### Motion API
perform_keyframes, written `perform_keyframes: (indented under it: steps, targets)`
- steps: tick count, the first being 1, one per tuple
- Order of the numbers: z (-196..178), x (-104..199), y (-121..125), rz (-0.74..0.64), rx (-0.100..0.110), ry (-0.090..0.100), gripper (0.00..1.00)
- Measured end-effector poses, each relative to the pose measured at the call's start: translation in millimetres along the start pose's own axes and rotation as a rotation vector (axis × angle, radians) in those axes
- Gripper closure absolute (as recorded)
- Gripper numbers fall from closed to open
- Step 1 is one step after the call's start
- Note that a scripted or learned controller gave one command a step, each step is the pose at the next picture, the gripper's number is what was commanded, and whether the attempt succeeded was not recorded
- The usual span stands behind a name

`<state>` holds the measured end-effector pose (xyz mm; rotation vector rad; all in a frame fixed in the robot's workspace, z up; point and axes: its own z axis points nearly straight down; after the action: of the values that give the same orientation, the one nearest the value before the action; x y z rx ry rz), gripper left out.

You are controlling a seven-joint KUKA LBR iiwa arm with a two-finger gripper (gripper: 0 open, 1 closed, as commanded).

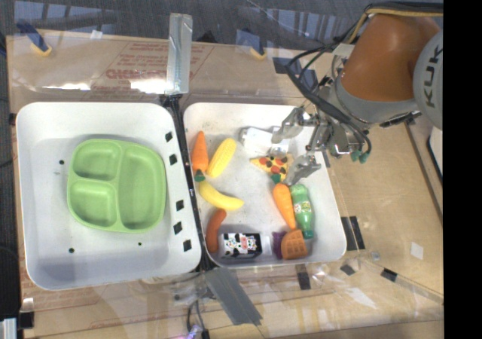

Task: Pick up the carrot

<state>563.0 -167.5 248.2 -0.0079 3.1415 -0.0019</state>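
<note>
Far left of the frame, the left bin holds a green divided plate, and nothing there matters for this job. Moving across to the right bin: there's a carrot against its left wall, upright in the picture, beside a corn cob, with a banana below them. Centre-right lies a second carrot, tight against a green bottle, with a pizza slice just above. Over that cluster hovers the hand, fingers spread apart, holding nothing. The carrot by the bottle looks the nearer target. My call: come straight down over its middle, fingers straddling its narrow width, keeping one finger clear of the bottle, then close before lifting.
</note>
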Motion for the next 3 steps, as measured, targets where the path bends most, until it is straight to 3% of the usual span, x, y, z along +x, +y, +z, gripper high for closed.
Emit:
perform_keyframes:
  steps: [1,2,3]
  targets:
    - [155,57,-24,-0.199,0.0,-0.004,0.0]
    - [145,55,-21,-0.21,0.001,-0.006,1.0]
    - [31,69,13,-0.051,0.001,-0.009,1.0]
